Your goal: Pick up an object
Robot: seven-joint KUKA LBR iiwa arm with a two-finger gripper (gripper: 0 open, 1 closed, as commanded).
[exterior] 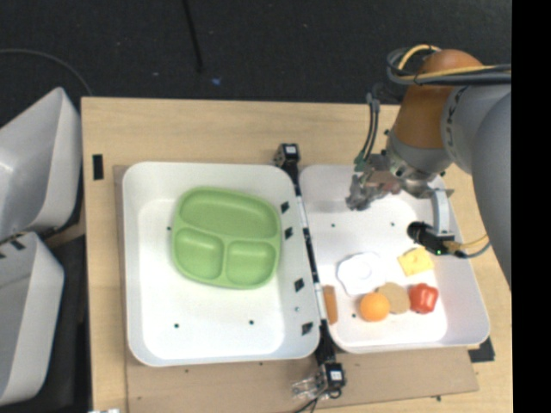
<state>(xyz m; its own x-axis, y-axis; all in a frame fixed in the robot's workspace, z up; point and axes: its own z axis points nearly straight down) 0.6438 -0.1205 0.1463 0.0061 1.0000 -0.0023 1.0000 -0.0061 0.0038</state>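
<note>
A pale wooden bench [215,127] stands on dark, perhaps carpeted floor [258,33], white furniture [34,162] at its left

Gripper [362,192] fingers too blurred to read above right bin [465,317]; tan item [395,297] partly hidden behind orange [374,307].

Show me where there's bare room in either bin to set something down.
Left white bin: bare floor along the near edge below the green divided plastic tray. Right white bin: bare strip between gripper and white round lid. Crowded near corner: orange ball, red pepper, yellow wedge.
</note>
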